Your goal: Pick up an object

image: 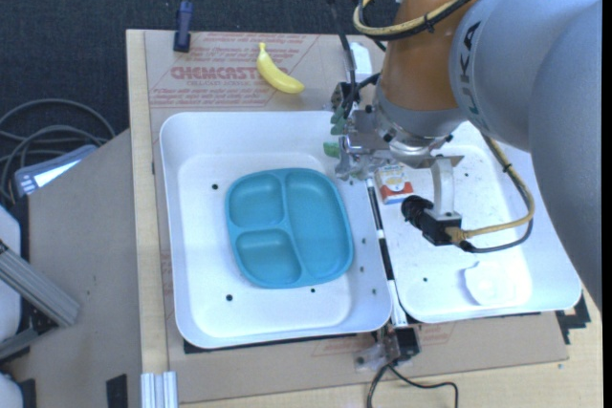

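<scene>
Arm: grey with an orange band [435, 10], reaching in from the right and hanging over the seam between the two bins.
Left bin [191, 291]: left of the pincer, holding the blue tray.
Right bin [535, 287]: right of and below the pincer.
Blue tray [287, 226]: three compartments, lying flat, below-left of the pincer and apart from it.
Pincer [356, 158]: pointing down at the left bin's right rim; whether its grip is open or closed cannot be told.
Banana [275, 72]: yellow, on the cardboard above the left bin, up and left of the pincer, well apart.
Small box [392, 189]: red and white, in the right bin just right of and below the pincer.
White lid [490, 284]: in the right bin, far lower right of the pincer.
</scene>
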You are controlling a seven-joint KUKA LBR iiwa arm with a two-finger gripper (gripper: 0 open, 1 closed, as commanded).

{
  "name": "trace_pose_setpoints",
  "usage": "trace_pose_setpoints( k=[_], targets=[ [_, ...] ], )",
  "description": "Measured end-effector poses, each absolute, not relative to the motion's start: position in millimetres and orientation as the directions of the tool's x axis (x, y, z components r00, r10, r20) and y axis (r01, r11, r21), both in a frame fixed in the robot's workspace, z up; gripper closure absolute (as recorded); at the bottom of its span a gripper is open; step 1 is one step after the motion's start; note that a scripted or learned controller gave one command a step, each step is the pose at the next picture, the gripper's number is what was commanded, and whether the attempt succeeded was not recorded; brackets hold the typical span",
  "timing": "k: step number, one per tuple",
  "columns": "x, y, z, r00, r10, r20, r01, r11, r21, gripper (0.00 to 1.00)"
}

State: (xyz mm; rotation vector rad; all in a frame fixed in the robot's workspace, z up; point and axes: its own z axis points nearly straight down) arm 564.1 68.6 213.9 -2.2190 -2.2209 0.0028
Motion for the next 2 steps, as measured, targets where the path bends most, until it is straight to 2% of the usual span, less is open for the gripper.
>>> trace_pose_setpoints(
  k=[1,2],
  targets=[
    [566.1,36,189,0.001,1.0,0.0,1.0,-0.001,-0.003,1.0],
    [573.4,13,226,0.0,1.0,-0.001,1.0,0.0,0.001,1.0]
  ],
)
